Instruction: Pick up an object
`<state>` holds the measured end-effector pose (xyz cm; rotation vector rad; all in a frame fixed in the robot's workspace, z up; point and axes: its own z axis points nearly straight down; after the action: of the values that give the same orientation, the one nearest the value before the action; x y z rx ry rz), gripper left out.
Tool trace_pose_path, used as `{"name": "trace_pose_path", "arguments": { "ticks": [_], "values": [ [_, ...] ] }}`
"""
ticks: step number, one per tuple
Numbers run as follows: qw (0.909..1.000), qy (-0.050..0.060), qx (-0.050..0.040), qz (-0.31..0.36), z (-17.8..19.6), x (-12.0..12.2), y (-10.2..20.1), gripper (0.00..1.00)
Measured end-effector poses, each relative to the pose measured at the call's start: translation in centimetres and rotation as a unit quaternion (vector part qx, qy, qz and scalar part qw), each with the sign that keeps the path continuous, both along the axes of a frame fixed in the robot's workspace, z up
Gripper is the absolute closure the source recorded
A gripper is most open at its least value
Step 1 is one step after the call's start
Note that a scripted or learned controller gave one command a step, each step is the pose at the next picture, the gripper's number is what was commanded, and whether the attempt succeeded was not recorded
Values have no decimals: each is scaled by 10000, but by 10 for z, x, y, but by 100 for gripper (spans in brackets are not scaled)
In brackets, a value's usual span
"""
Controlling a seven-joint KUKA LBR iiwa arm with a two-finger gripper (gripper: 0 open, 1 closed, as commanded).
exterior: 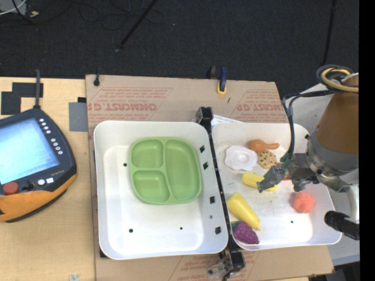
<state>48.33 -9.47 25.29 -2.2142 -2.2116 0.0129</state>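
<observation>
Objects for picking all lie in the right bin [316, 230]; the left bin [111, 227] carries just a green divided plate [165, 171]. Going rightward: purple grapes [246, 233], a yellow corn cob [244, 210], a white egg [239, 157], a banana piece [253, 180], a cookie [268, 158], an orange carrot-like piece [263, 145] and a red ball [303, 202]. The end effector [270, 179] sits low by the banana piece — how it is set I cannot tell. Crowding is the risk — a descent here could nudge the cookie or pinch two items.
</observation>
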Motion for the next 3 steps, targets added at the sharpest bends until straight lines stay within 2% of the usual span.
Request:
{"name": "trace_pose_path", "arguments": {
  "ticks": [1, 3],
  "values": [
    [10000, -48, -6, 8, 5, 2, 0, 0],
    [10000, -20, 1, 8, -86, -6, -1, 0]
  ]
}}
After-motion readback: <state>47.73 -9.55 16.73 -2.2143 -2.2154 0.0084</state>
